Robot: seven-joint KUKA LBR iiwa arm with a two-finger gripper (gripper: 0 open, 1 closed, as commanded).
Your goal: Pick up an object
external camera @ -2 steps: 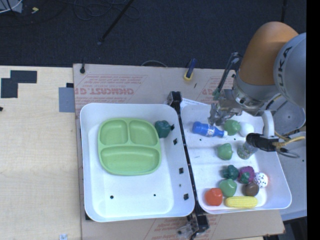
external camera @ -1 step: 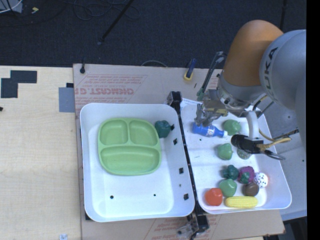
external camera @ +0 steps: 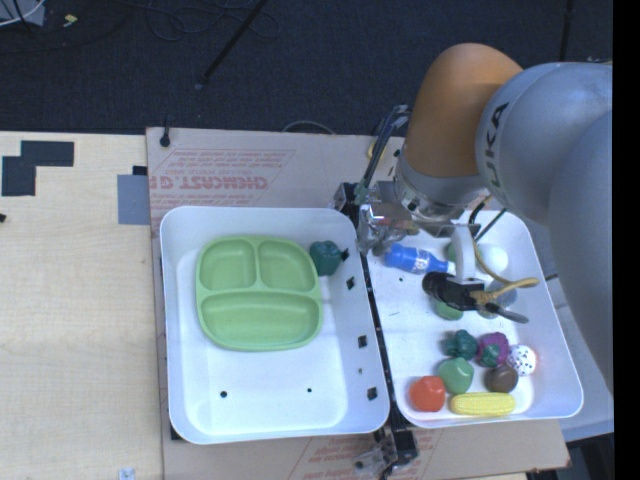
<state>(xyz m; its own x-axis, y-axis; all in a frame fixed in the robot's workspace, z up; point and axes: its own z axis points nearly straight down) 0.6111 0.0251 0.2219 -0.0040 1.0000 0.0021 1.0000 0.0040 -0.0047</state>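
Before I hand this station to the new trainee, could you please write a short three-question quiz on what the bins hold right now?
1. True or false: the green divided plate lies in the left bin.
2. Which item lies nearest the front rim of the right bin? A) the blue bottle B) the yellow corn C) the white egg
3. Fill in: the dark green toy in the left bin sits beside the plate's back-right ____.

Key: 1 true; 2 B; 3 corner.
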